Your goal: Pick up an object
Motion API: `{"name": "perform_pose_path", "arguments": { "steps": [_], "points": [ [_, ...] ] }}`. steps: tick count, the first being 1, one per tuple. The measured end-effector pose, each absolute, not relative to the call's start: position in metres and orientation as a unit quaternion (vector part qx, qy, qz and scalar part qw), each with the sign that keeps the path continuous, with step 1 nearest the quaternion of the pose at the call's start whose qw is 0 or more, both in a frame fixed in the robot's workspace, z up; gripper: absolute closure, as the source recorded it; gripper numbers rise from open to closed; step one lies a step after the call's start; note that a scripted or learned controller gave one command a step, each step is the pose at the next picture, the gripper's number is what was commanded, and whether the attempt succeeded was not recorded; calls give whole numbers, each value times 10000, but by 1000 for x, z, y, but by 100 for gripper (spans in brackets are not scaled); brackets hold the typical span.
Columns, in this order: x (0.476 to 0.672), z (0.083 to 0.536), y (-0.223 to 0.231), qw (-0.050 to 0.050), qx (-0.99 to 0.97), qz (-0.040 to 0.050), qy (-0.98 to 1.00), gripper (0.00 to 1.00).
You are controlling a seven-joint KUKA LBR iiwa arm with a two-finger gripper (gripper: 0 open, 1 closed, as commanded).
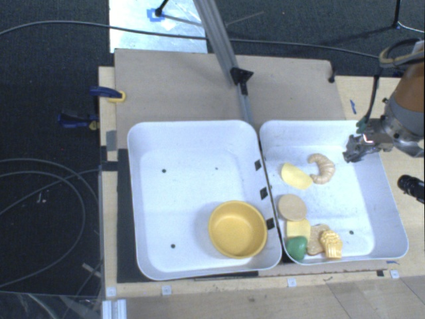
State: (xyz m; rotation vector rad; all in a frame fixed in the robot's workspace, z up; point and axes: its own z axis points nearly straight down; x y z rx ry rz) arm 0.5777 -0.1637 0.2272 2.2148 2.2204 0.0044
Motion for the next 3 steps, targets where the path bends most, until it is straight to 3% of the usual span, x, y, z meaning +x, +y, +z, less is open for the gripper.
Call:
{"name": "perform_pose_path", "arguments": {
  "steps": [1,3],
  "points": [
    [579,248,-164,17,7050,11,7092,100],
    [567,251,-66,2,7032,15,7110,100]
  ]
}}
